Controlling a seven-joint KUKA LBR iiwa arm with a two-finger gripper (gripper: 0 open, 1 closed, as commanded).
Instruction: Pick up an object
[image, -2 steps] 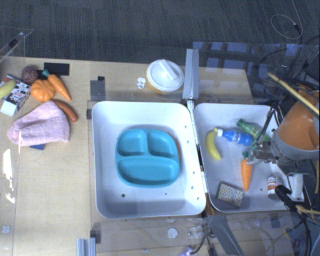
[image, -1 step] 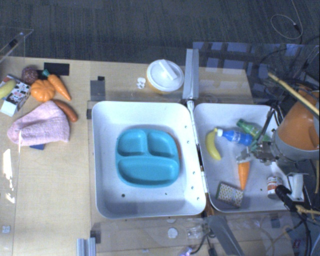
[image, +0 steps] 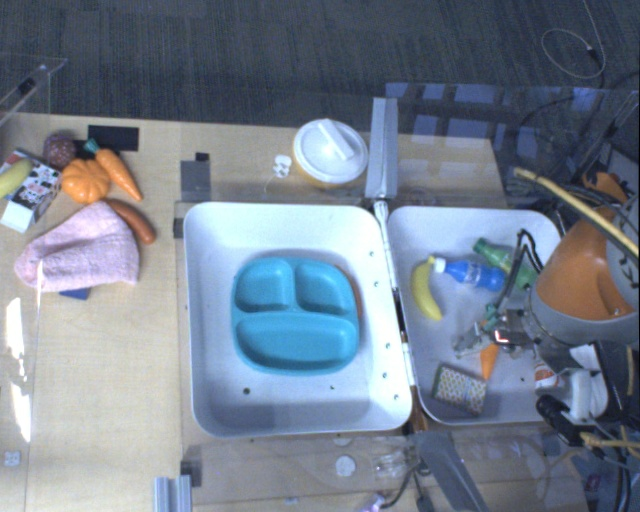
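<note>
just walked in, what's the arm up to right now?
The arm's gripper is down in the right bin, over a small orange piece, with a banana, a blue bottle and a grey sponge nearby. No grasp is visible. The left bin holds a blue divided tray.

Evenly and brightly lit from above; soft shadows inside the left bin (image: 200, 300); pale glare on the worktop (image: 100, 380) at far left; slightly soft throughout.

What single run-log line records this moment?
arm: over right bin | gripper: low, beside orange piece | hold: none seen | left bin: blue tray
</note>
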